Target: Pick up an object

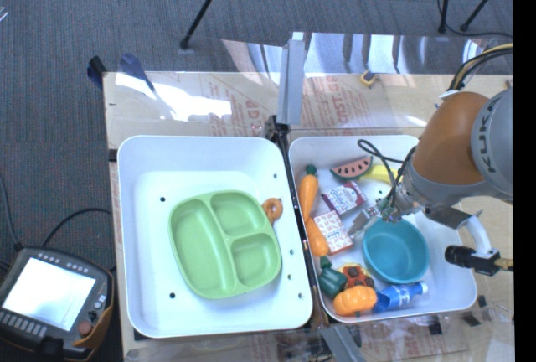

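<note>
A: What crowds the gripper (387, 208)?

B: It hangs low in the right bin (459, 289), at the blue bowl (395, 250)'s rim. Close by lie two carrots (308, 194), a watermelon slice (351, 168), small printed packets (342, 199), an orange pumpkin (355, 299) and a blue bottle (402, 295).

A: Fingers?

B: Cannot tell.

A: Left bin (142, 184)?

B: A green divided plate (226, 243), a small doughnut (272, 208) touching it.

A: Readable writing?

B: "KU" on the arm (469, 147).
</note>
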Controlling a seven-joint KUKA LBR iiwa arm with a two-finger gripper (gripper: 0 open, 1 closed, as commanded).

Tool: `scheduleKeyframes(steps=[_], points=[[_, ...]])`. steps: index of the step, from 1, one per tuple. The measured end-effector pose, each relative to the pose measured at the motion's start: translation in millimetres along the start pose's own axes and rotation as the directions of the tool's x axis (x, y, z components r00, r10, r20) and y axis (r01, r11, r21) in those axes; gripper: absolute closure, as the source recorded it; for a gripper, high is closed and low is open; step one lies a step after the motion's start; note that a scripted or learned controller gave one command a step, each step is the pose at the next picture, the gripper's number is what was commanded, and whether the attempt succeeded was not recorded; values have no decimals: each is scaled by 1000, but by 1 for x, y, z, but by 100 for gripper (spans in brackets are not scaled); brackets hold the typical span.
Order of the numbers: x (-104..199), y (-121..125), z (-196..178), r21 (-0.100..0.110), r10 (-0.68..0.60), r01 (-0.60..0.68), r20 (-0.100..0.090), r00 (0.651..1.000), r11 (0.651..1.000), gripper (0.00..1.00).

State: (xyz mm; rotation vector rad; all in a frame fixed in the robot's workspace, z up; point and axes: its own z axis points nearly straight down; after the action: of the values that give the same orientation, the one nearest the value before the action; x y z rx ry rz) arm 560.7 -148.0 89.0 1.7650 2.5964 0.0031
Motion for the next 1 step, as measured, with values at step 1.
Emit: scheduleKeyframes(steps=[1], points=[[-1,-1,-8,1,7,-7,-2,1000,1000,100]])
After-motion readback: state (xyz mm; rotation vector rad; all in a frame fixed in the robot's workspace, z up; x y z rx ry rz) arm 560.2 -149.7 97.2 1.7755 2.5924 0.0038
